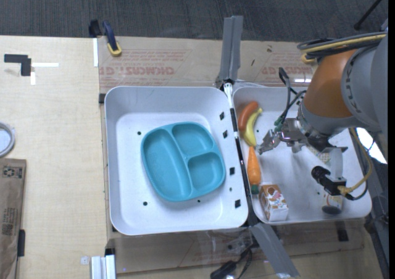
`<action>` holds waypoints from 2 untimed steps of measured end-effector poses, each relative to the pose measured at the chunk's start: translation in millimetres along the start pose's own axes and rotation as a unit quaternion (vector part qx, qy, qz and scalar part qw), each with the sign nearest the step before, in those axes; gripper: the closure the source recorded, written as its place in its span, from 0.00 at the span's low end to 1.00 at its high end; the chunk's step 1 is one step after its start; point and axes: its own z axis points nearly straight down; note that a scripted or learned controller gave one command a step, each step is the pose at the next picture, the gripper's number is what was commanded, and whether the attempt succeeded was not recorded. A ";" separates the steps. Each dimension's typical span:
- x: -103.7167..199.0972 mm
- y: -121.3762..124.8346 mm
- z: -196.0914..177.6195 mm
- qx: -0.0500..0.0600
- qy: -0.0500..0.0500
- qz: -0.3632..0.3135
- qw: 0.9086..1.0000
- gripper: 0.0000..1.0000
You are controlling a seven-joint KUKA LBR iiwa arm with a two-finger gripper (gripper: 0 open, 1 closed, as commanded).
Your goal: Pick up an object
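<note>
We see the gripper [269,143] poised beside the banana [252,127]; finger spacing indeterminate. Next: descend and close.

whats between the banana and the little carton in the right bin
In the camera view, a carrot lies between the banana and the carton, along the right bin's left wall.

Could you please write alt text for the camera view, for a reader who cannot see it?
A grey arm's gripper hovers in the right bin near a banana, a carrot and a small carton. The left bin holds a blue divided plate.
</note>
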 end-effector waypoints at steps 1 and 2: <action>-23.5 1.9 -65.1 -0.001 0.000 0.116 0.993 0.00; -28.7 -0.9 10.4 -0.001 0.000 0.115 0.993 0.00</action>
